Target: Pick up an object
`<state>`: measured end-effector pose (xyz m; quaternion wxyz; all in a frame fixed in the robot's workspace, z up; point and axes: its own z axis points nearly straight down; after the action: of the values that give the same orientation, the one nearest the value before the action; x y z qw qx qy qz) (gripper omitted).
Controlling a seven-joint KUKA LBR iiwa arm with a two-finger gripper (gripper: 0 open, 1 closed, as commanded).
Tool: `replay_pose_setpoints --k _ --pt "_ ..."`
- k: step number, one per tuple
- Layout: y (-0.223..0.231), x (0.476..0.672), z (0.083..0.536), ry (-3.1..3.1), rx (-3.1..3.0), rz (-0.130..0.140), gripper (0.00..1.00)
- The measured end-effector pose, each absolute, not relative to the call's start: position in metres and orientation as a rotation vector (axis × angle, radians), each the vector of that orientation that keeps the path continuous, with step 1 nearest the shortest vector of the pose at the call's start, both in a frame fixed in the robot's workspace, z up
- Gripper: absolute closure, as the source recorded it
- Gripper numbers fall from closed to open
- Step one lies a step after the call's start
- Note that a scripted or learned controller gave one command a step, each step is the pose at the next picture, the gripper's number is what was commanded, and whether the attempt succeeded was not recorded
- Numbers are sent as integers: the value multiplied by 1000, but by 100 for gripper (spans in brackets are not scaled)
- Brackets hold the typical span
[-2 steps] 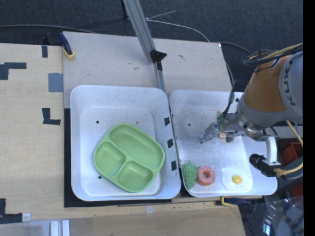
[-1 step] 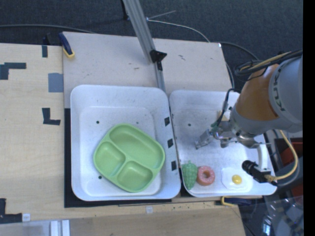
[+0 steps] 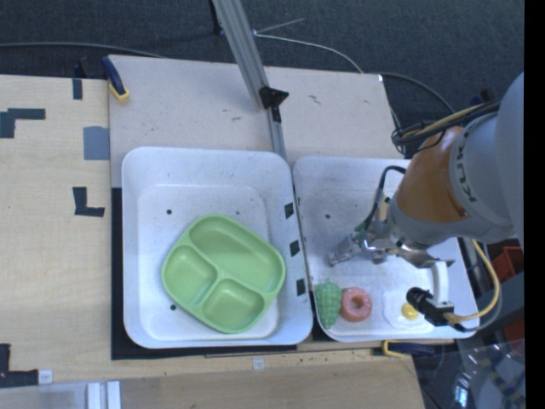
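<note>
The jaws' state cannot be told; the metallic gripper point(image 3: 345, 250) is seen low over the scuffed right bin point(image 3: 341, 186). Just below it, a bumpy green item point(image 3: 328, 302) and pink ringed donut point(image 3: 356, 304) are found. Leftward, a smooth green sectioned plate point(image 3: 223, 273) is seated in the left bin point(image 3: 153, 173).

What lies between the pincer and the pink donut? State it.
Bare white bin floor; the camera view shows nothing between the pincer and the pink donut.
</note>
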<state>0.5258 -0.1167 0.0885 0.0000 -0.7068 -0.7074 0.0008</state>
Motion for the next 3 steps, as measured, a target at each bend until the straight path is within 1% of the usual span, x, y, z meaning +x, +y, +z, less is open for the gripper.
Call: replay_pose_setpoints --k 1,2,3 --pt "-116 526 99 -2222 -2218 1 100" --pt "-113 528 162 -2226 -2221 -4 100" --pt "-112 534 205 -2226 -2221 -3 100"
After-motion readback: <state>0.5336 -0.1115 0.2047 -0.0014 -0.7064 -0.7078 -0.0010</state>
